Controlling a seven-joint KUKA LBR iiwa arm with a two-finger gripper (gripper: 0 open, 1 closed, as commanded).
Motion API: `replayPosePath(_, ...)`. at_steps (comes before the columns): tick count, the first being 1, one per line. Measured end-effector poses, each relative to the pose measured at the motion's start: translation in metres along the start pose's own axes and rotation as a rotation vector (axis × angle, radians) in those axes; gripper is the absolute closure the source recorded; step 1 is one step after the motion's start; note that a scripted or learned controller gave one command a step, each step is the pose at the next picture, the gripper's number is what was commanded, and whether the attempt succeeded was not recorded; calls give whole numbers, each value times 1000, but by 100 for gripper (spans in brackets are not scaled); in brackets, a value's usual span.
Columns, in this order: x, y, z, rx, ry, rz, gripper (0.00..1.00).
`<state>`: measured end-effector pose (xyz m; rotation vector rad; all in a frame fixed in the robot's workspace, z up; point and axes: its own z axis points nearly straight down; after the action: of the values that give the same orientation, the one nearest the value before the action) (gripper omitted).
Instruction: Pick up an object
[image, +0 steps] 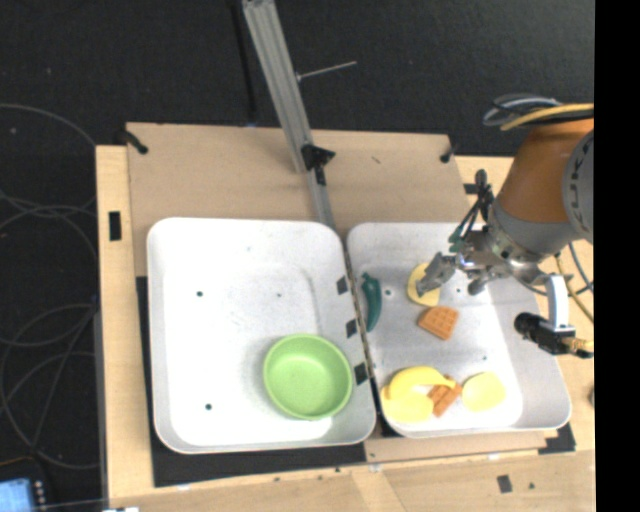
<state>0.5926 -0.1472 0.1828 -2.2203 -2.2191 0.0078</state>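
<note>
My gripper (457, 278) hangs over the upper middle of the right bin (530, 395), open, with bare bin floor showing between its fingers. One finger (436, 271) overlaps the edge of a small yellow disc (418, 288). Just below lies an orange waffle-like square (438, 322), apart from the fingers. At the bin's front sit a yellow lump (410, 390), a small orange carrot-like piece (443, 399) and a second yellow disc (484, 391). A teal object (370, 299) lies along the bin's left wall.
A green bowl (308, 375) stands at the front right of the left bin (200, 260). A grey metal pole (285, 90) slants down to the divide between the bins. The arm's orange band (540, 170) looms over the right bin's back right.
</note>
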Motion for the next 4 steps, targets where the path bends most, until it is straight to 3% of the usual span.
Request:
replayPosePath(1, -6, -4, 44, -3, -1, 1, 0)
replayPosePath(2, -6, -2, 30, -9, 1, 4, 100)
replayPosePath(4, -14, -6, -73, -13, 0, -4, 100)
